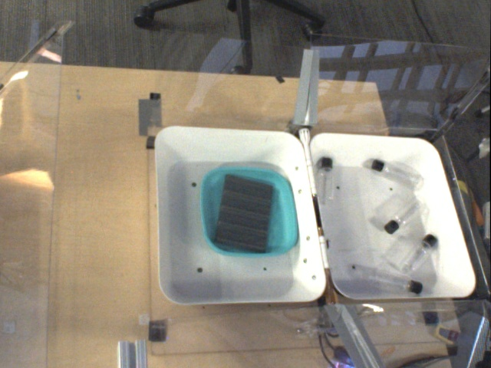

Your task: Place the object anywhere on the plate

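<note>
Cannot tell the claw's state or what it touches; lying flat on the teal plate (285, 222), a dark ribbed block (244, 213), long side running from 12 to 6 o'clock with a slight tilt toward 1, teal rim showing all round it; plate resting in the middle of the left white bin (173, 228); just beside it at 3 o'clock, touching along one edge, the right white bin (454, 271), holding several clear vials (400, 218) with black caps, scattered apart; both bins sitting on the wooden bench (84, 228); at 12 o'clock, beyond the bench, a black chair base (242, 10).
</note>
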You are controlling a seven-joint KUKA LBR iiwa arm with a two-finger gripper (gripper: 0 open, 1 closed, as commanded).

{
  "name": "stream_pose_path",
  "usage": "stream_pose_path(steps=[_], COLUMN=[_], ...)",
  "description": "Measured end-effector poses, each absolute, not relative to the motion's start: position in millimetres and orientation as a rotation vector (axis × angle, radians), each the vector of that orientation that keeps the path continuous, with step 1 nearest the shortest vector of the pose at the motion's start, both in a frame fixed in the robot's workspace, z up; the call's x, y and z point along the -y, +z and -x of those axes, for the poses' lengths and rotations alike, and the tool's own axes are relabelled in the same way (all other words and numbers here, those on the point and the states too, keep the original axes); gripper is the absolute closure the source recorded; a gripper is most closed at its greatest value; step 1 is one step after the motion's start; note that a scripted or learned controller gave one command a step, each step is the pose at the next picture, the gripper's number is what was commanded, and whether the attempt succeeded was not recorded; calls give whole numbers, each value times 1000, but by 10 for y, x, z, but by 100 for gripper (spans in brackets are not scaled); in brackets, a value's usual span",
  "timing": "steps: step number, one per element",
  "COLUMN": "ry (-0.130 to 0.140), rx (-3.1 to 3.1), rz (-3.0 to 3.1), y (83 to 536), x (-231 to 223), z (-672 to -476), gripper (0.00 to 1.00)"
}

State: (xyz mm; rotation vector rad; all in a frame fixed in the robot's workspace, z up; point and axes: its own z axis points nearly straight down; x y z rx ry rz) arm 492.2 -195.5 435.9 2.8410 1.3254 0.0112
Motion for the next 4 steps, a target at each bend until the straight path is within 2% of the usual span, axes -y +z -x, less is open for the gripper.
stream_pose_path(steps=[3, 4], ry=[14, 11], rx=[-853, -597], rz=[-3020, -3080], y=[4357, 4348], x=[2000, 2034], z=[-4892, -5786], gripper=[0, 0])
